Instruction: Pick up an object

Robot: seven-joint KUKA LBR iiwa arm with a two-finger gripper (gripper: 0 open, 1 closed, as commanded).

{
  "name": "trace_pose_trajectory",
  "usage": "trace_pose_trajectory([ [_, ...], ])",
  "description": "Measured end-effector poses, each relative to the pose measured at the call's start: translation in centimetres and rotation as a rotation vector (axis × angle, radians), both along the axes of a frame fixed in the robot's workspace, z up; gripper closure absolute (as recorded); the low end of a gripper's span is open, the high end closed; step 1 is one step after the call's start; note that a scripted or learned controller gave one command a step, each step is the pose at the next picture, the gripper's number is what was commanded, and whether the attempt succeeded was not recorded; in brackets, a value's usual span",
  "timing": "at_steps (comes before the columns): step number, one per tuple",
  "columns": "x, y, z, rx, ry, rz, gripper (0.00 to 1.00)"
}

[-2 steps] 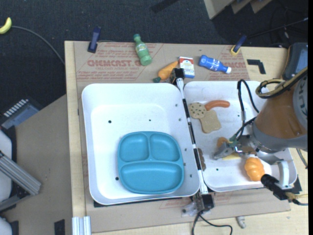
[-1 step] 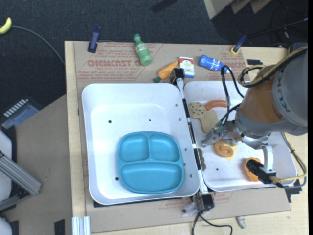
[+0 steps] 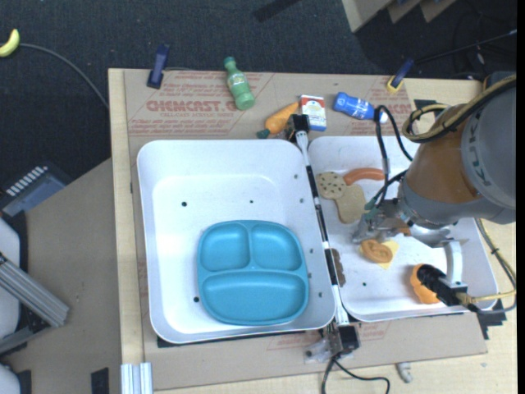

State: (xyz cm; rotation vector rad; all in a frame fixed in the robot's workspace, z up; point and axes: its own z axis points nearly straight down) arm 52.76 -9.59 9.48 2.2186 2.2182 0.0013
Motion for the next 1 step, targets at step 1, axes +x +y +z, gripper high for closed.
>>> trace_pose_trajectory([
  [1,2.94,6.21,9.09,0.004,0.000,0.003,1.00],
])
